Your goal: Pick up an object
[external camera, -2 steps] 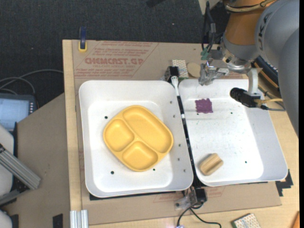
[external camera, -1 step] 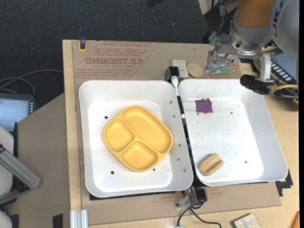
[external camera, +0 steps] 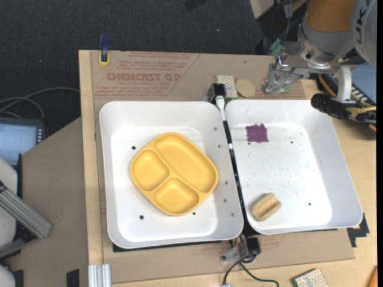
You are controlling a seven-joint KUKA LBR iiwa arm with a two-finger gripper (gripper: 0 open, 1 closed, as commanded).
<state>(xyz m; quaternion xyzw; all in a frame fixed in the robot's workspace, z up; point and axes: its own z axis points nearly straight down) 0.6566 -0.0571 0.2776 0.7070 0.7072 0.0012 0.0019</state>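
A yellow three-compartment plate (external camera: 173, 173) lies in the middle of the left bin (external camera: 114, 124). In the right bin (external camera: 326, 160) a small purple patch (external camera: 257, 133) sits near the far wall, and a tan cork-like cylinder (external camera: 266, 206) lies near the front left corner. My gripper (external camera: 279, 84) hangs above the bench just behind the right bin's far rim, away from all three objects. Nothing shows between its fingers.
A round tan disc (external camera: 245, 88) and a small checkered tag (external camera: 225, 80) lie on the brown board behind the bins. A blue-and-yellow clamp (external camera: 105, 49) sits at the board's far left corner. Dark specks dot the right bin's floor.
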